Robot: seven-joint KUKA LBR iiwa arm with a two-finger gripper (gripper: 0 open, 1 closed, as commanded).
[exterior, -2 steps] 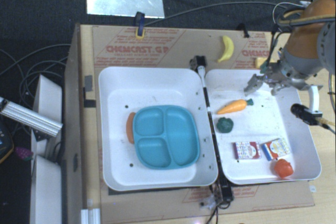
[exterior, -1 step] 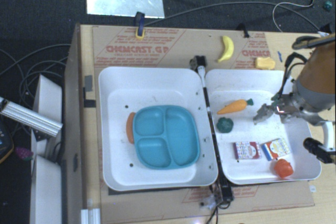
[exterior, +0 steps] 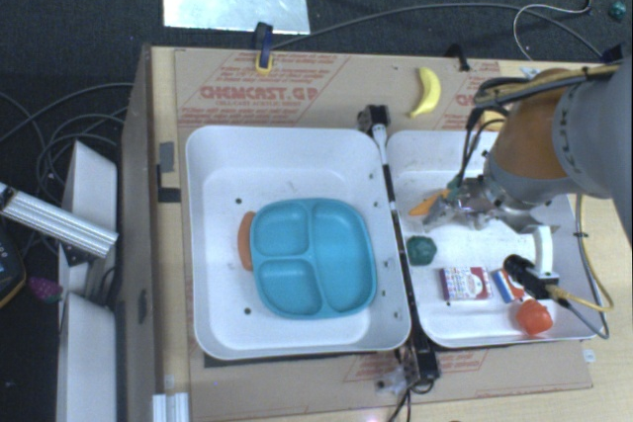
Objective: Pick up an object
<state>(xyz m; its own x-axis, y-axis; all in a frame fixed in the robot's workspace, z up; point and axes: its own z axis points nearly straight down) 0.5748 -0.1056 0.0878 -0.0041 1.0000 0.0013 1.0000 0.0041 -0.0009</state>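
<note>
Two white bins sit side by side, and the gripper, its state hidden, hovers beside the orange carrot, which could roll away if nudged.

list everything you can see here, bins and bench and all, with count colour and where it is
bins: 2, white, side by side on the bench
divided plate: 1, light blue, in the left bin
orange item: 1, orange, at the plate's left edge, partly hidden
banana: 1, yellow, on the board behind the right bin
carrot-like piece: 1, orange, right bin, by the gripper
green lump: 1, dark green, right bin near the divider
small box: 1, red and white, right bin front
round fruit: 1, orange-red, right bin front corner
arm: 1, grey with orange band, from the right
gripper: 1, over the right bin
</note>
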